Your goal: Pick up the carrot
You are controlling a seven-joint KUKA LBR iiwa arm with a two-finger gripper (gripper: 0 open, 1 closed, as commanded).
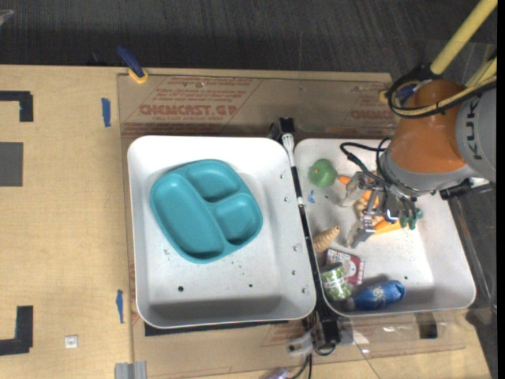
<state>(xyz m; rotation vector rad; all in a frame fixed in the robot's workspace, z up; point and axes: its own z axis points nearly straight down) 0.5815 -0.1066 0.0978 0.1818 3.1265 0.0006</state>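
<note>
Camera view: right white plastic bin (450, 279), small orange toy carrot (382, 226) just beneath two-finger gripper (375, 214), finger spread indiscernible. Carrot judged light, rigid, smooth; best pinched across its thicker middle.

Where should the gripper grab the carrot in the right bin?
Grip the carrot across its narrow width, near its middle, coming straight down. It lies flat on the right bin floor under the gripper, its length running left to right; wiring hides part of it.
</note>
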